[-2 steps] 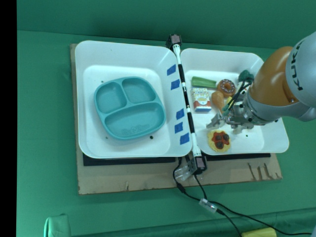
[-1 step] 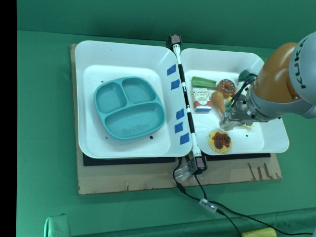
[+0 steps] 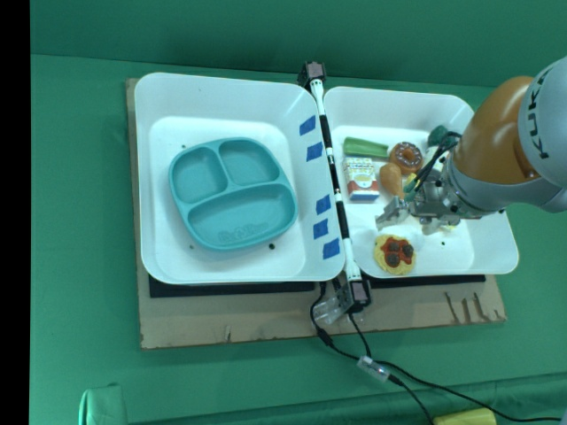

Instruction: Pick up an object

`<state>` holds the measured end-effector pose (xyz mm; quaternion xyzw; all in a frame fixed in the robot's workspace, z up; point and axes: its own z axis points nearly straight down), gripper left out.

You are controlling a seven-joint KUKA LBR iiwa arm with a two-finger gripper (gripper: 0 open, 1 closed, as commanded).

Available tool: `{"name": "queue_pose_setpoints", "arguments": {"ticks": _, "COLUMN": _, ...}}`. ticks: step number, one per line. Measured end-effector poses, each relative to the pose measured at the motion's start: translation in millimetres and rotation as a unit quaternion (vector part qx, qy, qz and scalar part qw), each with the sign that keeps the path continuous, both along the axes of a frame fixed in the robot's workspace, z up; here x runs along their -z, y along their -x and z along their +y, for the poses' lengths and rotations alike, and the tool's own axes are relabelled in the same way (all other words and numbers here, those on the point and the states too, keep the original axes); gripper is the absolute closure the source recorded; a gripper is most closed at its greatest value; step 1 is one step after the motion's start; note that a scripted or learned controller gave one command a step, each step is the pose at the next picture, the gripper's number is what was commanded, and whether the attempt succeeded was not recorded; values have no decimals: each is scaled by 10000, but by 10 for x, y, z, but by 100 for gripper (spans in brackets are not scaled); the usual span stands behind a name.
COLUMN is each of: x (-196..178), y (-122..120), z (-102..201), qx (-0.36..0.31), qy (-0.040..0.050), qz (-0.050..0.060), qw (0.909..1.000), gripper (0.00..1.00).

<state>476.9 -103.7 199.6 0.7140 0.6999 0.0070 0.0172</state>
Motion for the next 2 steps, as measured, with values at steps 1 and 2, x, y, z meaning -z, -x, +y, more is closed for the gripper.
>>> {"name": "queue_pose_setpoints", "arguments": {"ticks": 1, "x": 117, "y": 32, "z": 34, "qx": -57, "qy": -27, "qz": 57, "qw": 10000, "gripper": 0}}
{"name": "queue_pose_setpoints", "arguments": {"ticks": 2, "x": 0, "y": -1, "z": -1, "qx": -18, "qy": 3, "qz": 0, "qw": 10000, "gripper": 100}}
